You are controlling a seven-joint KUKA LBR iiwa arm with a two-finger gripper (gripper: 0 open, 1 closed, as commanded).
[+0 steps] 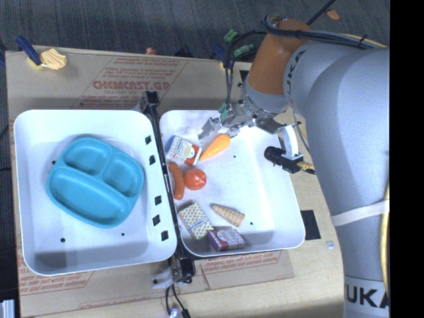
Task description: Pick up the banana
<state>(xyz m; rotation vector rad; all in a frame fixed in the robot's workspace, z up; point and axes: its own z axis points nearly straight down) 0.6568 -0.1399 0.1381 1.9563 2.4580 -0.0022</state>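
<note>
End effector sits low over the far edge of the right bin, at the end of the grey arm that reaches in from the counter's right side. Its tip is a tangle of grey metal seen from above, and I cannot tell whether it is spread or pressed together. Nothing can be seen pinched in it.

The banana, as I judge it, is the long orange-yellow piece lying on the floor of the right bin near its far edge, just beside the end effector's tip and slanting toward the bin's far right corner. Whether the two touch cannot be made out. A small carton lies just beside the banana, toward the divider between the bins. A tomato and a sausage sit a little nearer the front. A cone, a patterned box and a purple box lie along the front edge. The left bin holds a blue divided plate.

By my reading, the task is at the approach or grasp stage. The arm is in position by the banana, but the fruit rests on the bin floor. Closing on it and lifting it clear are both left to do.
</note>
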